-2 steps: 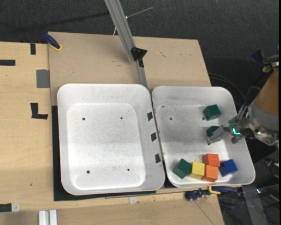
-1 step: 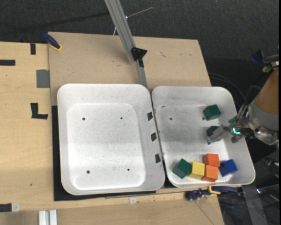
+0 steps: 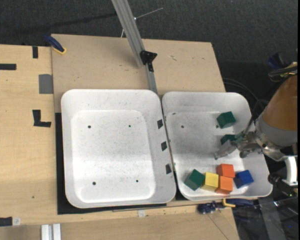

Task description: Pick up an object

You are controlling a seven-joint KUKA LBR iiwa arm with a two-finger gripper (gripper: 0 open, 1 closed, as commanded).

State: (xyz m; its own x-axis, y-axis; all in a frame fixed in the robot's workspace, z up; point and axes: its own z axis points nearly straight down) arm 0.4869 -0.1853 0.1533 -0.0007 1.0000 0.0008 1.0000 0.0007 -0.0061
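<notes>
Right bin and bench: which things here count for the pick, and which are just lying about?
For the pick:
- green block
- dark green block
- yellow block
- orange blocks
- blue block
- right bin
- pincer

Lying about:
- left bin
- metal pole
- black tape marks

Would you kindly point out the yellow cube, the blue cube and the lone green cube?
Yellow cube [image 3: 211,179], camera view, top face.
Blue cube [image 3: 244,177], camera view, top face.
Lone green cube [image 3: 226,119], camera view, top face.
</notes>
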